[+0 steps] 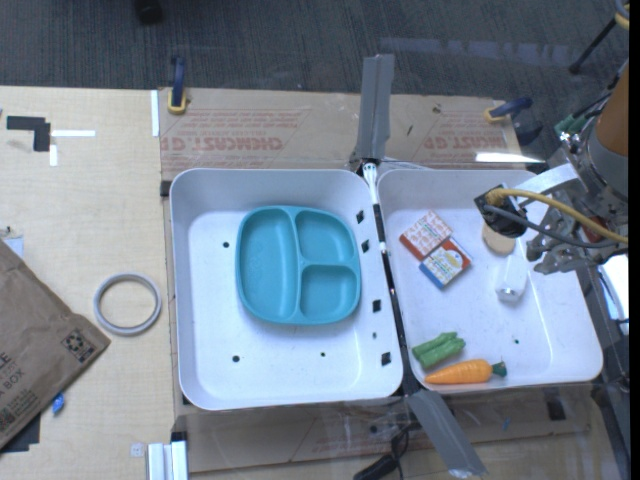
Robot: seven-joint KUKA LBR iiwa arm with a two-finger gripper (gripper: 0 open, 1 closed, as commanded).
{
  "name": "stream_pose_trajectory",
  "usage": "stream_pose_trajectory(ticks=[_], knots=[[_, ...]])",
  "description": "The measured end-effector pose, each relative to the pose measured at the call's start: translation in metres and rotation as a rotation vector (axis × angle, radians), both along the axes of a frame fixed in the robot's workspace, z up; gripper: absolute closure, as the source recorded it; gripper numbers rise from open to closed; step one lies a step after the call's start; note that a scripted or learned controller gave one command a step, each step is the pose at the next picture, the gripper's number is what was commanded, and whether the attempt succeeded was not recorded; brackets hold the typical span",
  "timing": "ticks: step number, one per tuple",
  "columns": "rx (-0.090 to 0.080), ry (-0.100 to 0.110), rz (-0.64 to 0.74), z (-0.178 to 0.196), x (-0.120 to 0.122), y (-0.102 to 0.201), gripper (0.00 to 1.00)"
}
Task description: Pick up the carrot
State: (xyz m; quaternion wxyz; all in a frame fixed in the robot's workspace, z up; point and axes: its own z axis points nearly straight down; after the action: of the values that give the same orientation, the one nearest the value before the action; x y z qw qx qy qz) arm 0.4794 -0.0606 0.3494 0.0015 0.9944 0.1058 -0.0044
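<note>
The orange carrot with a green tip lies along the front wall of the right bin, pointing left. My gripper hovers over the right bin's right side, well behind and to the right of the carrot, with nothing seen in it. A yellow cable loops across the wrist just above it.
A green pea pod lies just behind the carrot, close to it. Two small snack boxes, a tan round piece and a small clear object share the right bin. A teal divided plate sits in the left bin. A tape roll lies on the bench.
</note>
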Motion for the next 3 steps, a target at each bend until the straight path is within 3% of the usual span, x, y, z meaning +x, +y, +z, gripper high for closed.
stream_pose_trajectory(ticks=[1,2,3], knots=[[0.002,0.002,-0.005,-0.084,-0.001,0.023,1.00],[0.007,0.004,0.205,-0.162,-0.003,0.019,1.00],[0.003,0.001,-0.004,-0.100,-0.001,-0.011,1.00]])
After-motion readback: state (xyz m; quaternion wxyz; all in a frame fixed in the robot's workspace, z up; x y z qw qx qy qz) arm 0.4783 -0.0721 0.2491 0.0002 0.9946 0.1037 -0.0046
